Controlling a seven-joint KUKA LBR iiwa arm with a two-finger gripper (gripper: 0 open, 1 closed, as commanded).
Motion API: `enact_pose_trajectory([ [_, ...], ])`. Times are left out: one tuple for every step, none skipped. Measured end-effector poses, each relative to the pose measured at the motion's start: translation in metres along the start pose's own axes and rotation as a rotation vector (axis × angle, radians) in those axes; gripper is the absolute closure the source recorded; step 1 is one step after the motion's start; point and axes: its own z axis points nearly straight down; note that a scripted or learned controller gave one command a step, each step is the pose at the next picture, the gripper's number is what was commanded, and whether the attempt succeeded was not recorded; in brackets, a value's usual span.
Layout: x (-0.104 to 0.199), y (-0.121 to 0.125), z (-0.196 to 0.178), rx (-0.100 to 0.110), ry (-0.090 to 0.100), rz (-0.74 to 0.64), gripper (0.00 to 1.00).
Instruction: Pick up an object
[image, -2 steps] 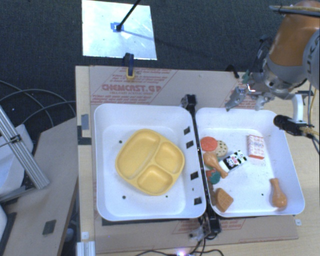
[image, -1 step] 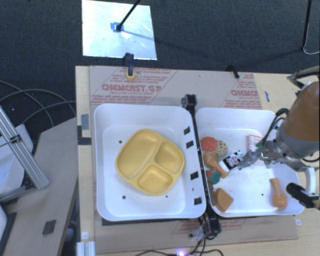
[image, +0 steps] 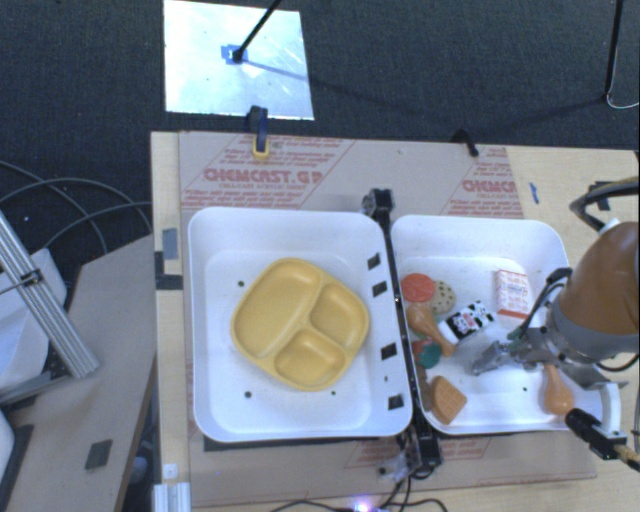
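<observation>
Hand (image: 487, 358) low among toys, near right bin (image: 470, 235) front wall.

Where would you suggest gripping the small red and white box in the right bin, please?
The red and white box lies flat near the right bin's far wall, apart from the other toys. I would come straight down and close across its narrower width; the free sides probably leave the gripper room.

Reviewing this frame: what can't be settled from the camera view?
- Hand: blurred and small over the right bin; open or shut, and whether it holds anything, unreadable.
- Arm: cut off by the right edge.
- Small box: print too small to read.
- Teal piece: partly covered by neighbouring toys, so its shape is unclear.
</observation>
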Motion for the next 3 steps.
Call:
enact_pose_trajectory([
  [0.083, 0.082, -0.003, -0.013, 0.000, -0.015, 0.00],
  [0.077, 0.078, -0.014, -0.009, -0.002, -0.005, 1.00],
  [0.077, 0.079, -0.024, -0.010, -0.002, -0.005, 1.00],
])
